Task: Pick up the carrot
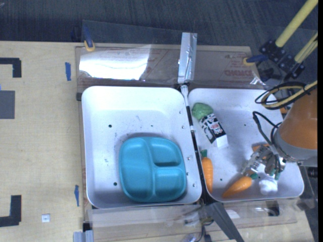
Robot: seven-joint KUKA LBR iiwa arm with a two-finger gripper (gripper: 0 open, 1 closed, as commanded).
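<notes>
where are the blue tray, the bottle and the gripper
blue tray (151, 176): camera view, divider between compartments
bottle (212, 126): camera view, label
gripper (262, 166): camera view, between fingertips

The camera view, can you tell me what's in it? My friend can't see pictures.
A robot arm's tool hangs low in the right white bin, right beside an orange carrot. A second carrot lies by the bin's left wall, with a green-topped bottle above it. The left bin holds a teal divided tray.

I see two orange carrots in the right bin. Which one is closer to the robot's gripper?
The tilted carrot near the bin's front edge, right beside the gripper. The other carrot lies upright against the divider, farther left.
</notes>
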